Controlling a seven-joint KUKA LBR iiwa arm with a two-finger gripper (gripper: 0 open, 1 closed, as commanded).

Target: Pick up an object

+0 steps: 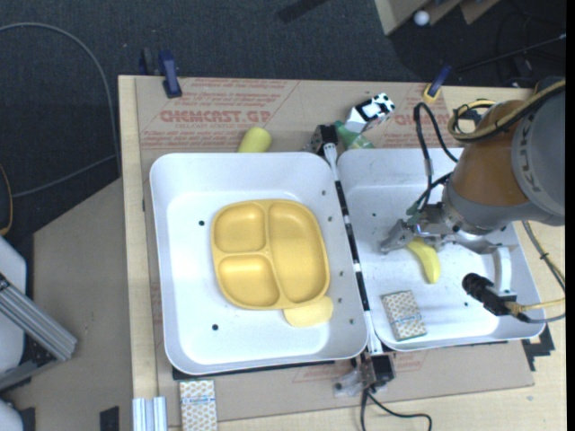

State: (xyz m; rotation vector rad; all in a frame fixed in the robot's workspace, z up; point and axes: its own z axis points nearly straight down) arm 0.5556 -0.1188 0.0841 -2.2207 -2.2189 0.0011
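Starting on the left, the left bin [180, 241] has a yellow divided plate [269, 253] sitting pretty much in the middle of it, three compartments, with a pale yellow flat piece [308, 312] poking out from under its lower right edge. Behind that bin, on the cardboard-covered bench [135, 196], there's a small yellow object [255, 139] lying by itself near the bin's back rim.

Moving over to the right bin [377, 187] — a small patterned packet [402, 315] lies flat near the front edge, and a yellow banana [425, 261] sits a bit further back, roughly mid-bin. The gripper [402, 236] is down low in this bin, just beside the upper left end of the banana. One grey finger [392, 240] sticks out to the left of the banana; the fingers look spread apart with nothing clamped between them. The arm's orange band [490, 164] and grey body come in from the right, covering the bin's back right corner.
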